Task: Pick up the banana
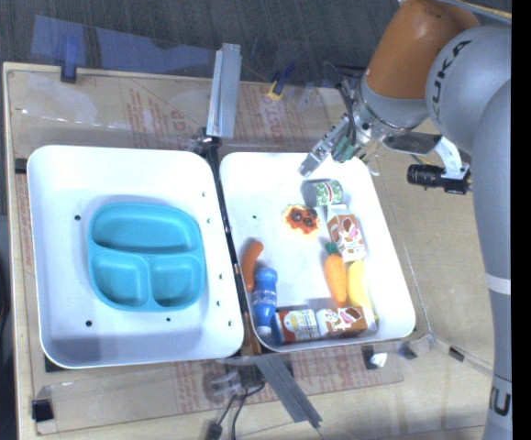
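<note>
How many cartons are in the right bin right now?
2. One small carton lies mid-bin, just below the green can. A longer carton lies along the near wall of the right bin, below the banana. None seems hidden.

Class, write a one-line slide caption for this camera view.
KUKA arm's hand poised over the right bin's far edge, the banana lying untouched among toy groceries; blue tray in left bin.

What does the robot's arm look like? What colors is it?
The arm is big, round and smooth, mostly grey, with a shiny orange band above the wrist. Part of a dark printed word runs along the grey shell beside the band. At the end sits a small gripper of pale metal with thin fingers, and a little black part sticks out nearby.
</note>
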Controlling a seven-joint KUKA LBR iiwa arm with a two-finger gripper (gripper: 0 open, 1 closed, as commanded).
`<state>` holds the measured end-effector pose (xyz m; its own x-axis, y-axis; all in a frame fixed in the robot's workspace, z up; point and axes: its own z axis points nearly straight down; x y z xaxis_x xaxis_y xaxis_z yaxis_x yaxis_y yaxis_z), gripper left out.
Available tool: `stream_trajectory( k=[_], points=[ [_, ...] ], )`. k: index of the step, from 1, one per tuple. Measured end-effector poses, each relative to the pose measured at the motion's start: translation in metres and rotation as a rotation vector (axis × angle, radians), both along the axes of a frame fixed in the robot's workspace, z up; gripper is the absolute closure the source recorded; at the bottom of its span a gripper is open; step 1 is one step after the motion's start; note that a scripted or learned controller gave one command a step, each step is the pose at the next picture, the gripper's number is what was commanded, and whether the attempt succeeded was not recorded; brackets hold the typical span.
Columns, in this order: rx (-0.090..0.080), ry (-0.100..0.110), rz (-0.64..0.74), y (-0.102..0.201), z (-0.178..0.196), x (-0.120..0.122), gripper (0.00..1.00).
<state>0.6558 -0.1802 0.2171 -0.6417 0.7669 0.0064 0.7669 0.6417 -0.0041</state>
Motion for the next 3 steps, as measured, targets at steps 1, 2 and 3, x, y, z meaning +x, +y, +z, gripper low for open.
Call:
stream_trajectory(
  k=[1, 2, 3],
  points=[
    [0.003, 0.006, 0.073, 0.005, -0.003, -0.001, 1.00],
    [0.000, -0.002, 0.196, -0.001, -0.009, -0.008, 1.00],
    [0.004, 0.003, 0.325, 0.000, -0.011, -0.012, 1.00]
  ],
)
